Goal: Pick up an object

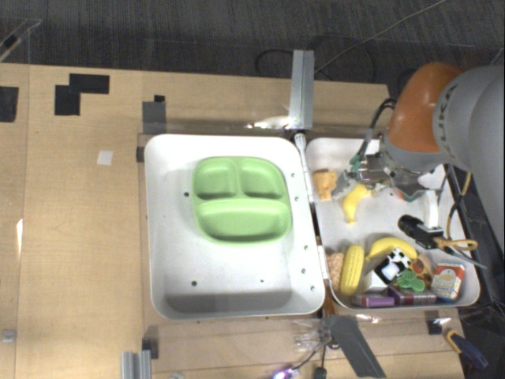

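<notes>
Claw (364,172) hangs low in the right bin (331,150), at twelve o'clock of that bin, right over a small banana (353,202), likely lined up for a grab. How wide it stands, I cannot tell. At nine o'clock, a green tray (240,198) fills the left bin (166,235) on the desk (71,235).

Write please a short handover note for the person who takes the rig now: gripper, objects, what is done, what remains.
Gripper: over the right bin, low above the small banana; I cannot tell if it is open or shut.
Objects: banana loose in the right bin, orange piece beside it; corn cob and mixed toys along the near edge. Green divided plate lies in the left bin.
Done: nothing visibly lifted.
Left: grasp one object and raise it.
</notes>
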### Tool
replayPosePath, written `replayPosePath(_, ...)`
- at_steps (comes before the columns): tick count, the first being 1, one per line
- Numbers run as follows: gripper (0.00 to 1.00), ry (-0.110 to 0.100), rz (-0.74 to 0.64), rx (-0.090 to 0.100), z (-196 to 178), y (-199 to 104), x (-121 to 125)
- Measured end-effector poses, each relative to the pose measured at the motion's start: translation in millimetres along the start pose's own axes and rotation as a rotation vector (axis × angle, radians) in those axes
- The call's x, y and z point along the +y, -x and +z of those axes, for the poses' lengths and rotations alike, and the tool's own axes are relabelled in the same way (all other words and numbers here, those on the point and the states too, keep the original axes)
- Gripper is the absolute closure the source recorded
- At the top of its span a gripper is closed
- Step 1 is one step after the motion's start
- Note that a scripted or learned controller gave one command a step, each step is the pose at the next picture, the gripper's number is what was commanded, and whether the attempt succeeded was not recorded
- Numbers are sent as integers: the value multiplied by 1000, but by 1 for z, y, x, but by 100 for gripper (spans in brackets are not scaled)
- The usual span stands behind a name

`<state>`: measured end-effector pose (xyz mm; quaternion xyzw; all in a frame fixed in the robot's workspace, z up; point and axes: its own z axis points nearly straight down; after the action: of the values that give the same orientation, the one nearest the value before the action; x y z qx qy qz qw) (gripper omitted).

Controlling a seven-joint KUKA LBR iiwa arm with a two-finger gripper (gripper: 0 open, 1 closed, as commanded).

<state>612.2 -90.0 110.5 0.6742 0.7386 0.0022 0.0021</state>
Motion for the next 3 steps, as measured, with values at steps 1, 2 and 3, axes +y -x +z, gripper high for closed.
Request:
replayPosePath(1,0,1,-131,0,-76,-38,-8)
replayPosePath(2,0,2,-316,0,-132,-70,19)
replayPosePath(3,0,-1,-277,-1,-75,-12,-6)
